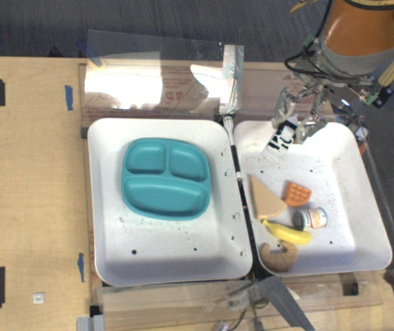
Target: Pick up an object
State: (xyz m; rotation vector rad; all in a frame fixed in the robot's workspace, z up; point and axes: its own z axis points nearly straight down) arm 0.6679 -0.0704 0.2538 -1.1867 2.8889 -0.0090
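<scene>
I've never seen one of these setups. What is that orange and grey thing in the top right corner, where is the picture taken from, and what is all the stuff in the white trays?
That is a robot arm, grey with an orange band. A program moves it, and its job is to pick up an object. At its tip is a small metal two-finger pincer, poised above the far end of the right shallow white bin. I see nothing between its fingers.

The picture comes from one fixed camera above the bench, looking down at a slant.

The left shallow white bin holds a teal plastic plate with three compartments. In the right bin lies a cluster of small things: a tan wedge-shaped piece, an orange waffle-like square, a small can lying on its side, a yellow toy banana and a brown roundish lump that I cannot identify.
</scene>
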